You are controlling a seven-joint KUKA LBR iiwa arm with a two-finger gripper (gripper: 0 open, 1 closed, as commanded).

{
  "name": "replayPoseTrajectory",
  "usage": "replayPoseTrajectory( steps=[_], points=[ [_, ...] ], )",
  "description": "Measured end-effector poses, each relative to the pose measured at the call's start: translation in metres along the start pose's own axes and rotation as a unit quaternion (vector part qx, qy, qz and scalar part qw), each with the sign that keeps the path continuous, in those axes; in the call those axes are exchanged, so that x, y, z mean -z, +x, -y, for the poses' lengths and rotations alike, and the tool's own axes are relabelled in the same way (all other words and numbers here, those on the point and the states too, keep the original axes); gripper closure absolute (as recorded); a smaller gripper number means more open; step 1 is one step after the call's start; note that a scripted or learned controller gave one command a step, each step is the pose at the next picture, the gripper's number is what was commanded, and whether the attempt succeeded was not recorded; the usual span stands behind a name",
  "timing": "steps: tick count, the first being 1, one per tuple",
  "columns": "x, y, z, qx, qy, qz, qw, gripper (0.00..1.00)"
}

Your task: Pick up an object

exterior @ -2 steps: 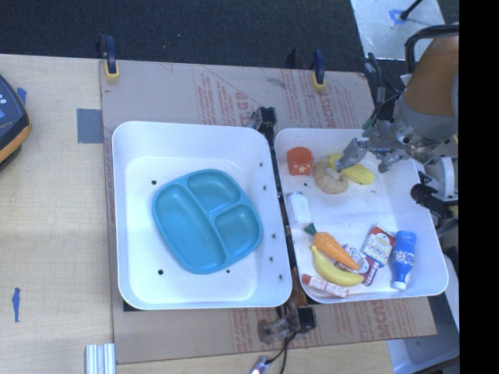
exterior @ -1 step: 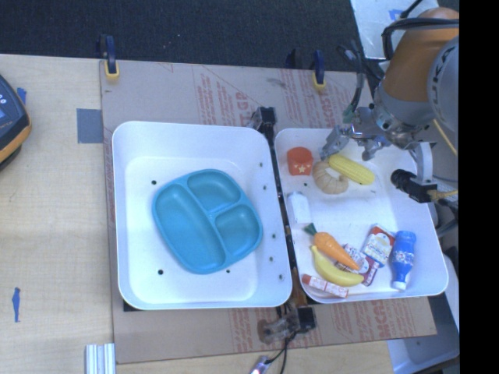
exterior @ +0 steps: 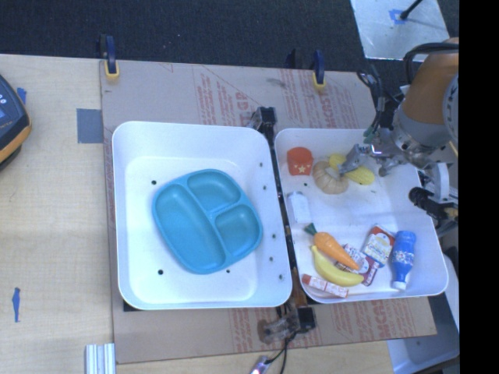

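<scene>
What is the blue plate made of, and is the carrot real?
The blue plate looks like smooth plastic: one even colour, soft shine, moulded sections. The carrot is probably a plastic toy, since its orange is flat and glossy, though the view is too small to be sure.

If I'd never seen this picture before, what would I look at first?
Probably the big blue divided plate, lying alone in the left white bin. Next, the right white bin crowded with toy food: a carrot and banana near its front, a blue bottle at the front right corner. At the back right, the grey arm's gripper reaches down over a yellow piece beside a tan, lumpy one.
</scene>
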State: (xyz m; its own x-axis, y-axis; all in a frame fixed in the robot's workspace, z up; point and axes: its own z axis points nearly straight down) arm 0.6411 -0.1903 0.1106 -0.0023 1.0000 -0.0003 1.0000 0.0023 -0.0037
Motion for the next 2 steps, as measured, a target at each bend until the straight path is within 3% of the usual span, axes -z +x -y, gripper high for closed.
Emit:
replayPoseTrajectory(
  steps=[1, 2],
  points=[
    [-0.018, -0.006, 0.002, 0.001, 0.000, 0.000, 1.0000, 0.00],
    [-0.018, 0.008, -0.016, 0.001, -0.002, 0.000, 1.0000, 0.00]
  ],
)
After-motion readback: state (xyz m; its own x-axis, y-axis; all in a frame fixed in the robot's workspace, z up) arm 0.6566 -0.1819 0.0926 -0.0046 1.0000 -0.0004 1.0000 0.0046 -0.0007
